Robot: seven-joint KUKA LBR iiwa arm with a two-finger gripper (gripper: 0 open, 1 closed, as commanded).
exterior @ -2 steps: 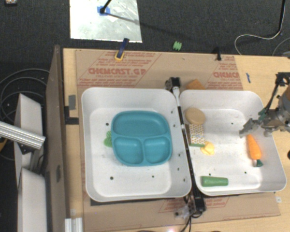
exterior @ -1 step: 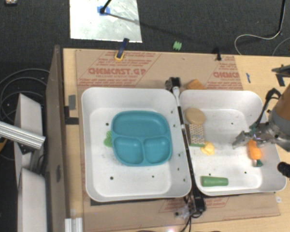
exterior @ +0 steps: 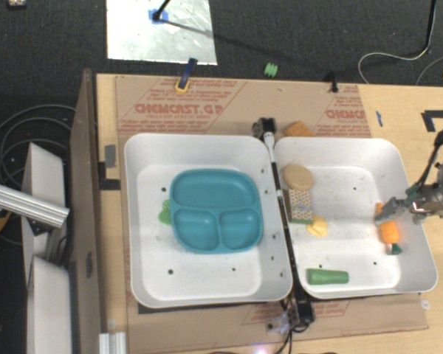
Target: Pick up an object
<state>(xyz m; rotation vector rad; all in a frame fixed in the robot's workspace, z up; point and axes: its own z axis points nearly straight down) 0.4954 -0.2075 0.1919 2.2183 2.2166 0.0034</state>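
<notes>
Taking the right-hand shallow white bin point(exterior: 354, 275) as landmark, a green plastic cylinder-like piece point(exterior: 327, 276) was seen lying along its near wall. Further in, an orange plastic carrot-like toy point(exterior: 390, 234) lay near its right wall, just beside the two-finger gripper point(exterior: 400, 207), which was placed over that wall; whether the gripper was wide or narrow could not be told. A small yellow toy point(exterior: 318, 228) and a patterned mesh piece point(exterior: 301, 203) were found by its left wall, and a tan round disc point(exterior: 298, 176) beyond them. In the neighbouring left-hand white bin point(exterior: 144, 220) a teal divided plastic plate point(exterior: 215, 210) was set.
</notes>
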